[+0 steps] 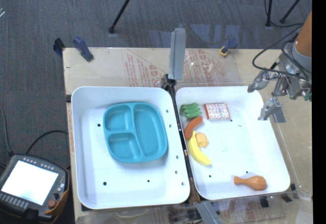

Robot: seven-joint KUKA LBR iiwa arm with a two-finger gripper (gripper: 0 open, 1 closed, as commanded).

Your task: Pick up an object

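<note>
Hand (267,100) empty, fingers spread apart, above right edge of shallow white right bin (254,141); yellow plastic banana (197,150) at that bin's left side.

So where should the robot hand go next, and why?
Probably left and down toward the red packet. The gripper hangs open over the right bin's upper right edge with nothing between its fingers, and the packet lies nearest.

Brown desk (137,67), two white bins touching side by side, left bin (84,116), right bin (254,131), blue clamps (81,48) at its far edge
</note>
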